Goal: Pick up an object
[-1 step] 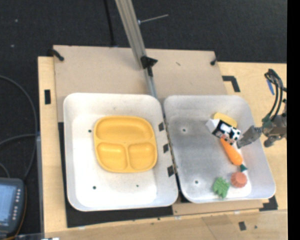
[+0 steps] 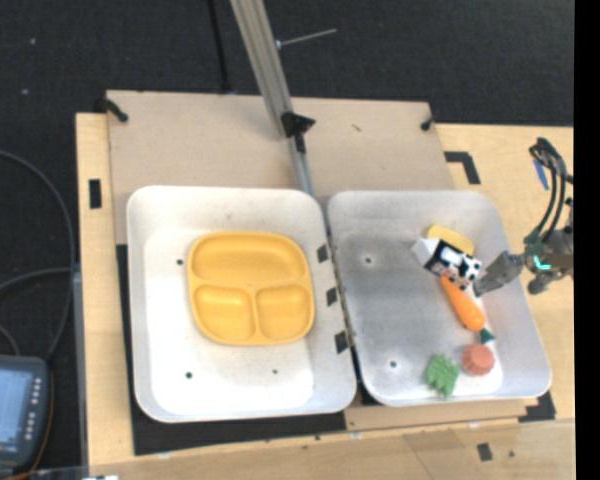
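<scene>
Tool [image 2: 500, 271] seen at the right rim of the right white bin [image 2: 400, 218]; opening can't be told, nothing seen held. Nearest target: orange plastic carrot [image 2: 465, 306], just left of and below the tool, touching the black-and-white cow toy [image 2: 450, 260]. Carrot should be approached from above, centred mid-body, well apart from the cow, to avoid a 2-object pinch.

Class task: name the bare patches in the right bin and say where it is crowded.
Bare: the right bin's left half, from its left wall to the carrot. Crowded: the right side, with the cow toy, carrot, red piece and green piece.
</scene>
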Controlling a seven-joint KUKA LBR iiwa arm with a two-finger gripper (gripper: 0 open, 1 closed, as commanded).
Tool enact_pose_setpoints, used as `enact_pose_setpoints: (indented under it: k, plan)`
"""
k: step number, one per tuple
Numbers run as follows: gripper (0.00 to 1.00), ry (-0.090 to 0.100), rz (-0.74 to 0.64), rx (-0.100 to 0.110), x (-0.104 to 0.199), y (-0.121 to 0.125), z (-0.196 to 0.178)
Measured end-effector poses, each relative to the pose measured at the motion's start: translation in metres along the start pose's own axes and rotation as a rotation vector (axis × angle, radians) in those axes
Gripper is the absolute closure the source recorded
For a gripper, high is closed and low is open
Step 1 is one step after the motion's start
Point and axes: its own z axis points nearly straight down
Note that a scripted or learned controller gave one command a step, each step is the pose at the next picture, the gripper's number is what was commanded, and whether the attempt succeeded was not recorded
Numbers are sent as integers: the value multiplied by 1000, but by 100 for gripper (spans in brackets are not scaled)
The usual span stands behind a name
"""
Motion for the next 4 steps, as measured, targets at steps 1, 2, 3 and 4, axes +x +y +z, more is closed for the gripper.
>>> enact_pose_setpoints:
  k: [1, 2, 3, 4]
  plan:
    - [0, 1, 2, 7, 3, 1, 62]
    - [0, 0, 4, 6, 4, 6, 106]
    - [0, 1, 6, 7, 5, 15, 157]
    - [100, -1, 10, -2, 4, 17, 143]
